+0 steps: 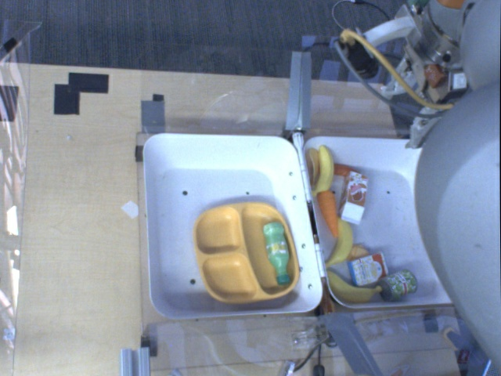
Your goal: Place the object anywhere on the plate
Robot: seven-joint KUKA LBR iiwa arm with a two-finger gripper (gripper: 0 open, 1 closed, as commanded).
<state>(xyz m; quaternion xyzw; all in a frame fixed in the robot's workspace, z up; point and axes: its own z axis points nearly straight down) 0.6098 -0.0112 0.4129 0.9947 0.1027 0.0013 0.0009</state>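
i see a green bottle (276,252) with a pale label lying lengthwise in the right compartment of the yellow plate (223,249), which sits in the left bin (168,210). the right bin (391,159) holds bananas (342,245), a carrot (329,212), small cartons (365,269) and a dark round item (398,285). the grey arm (462,194) covers that bin's right side; i cannot tell the gripper's state.

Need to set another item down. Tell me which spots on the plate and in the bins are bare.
On the yellow plate, both left compartments are bare; the right one holds the green bottle. The left bin has open floor left of and behind the plate. The right bin is crowded along its left side.
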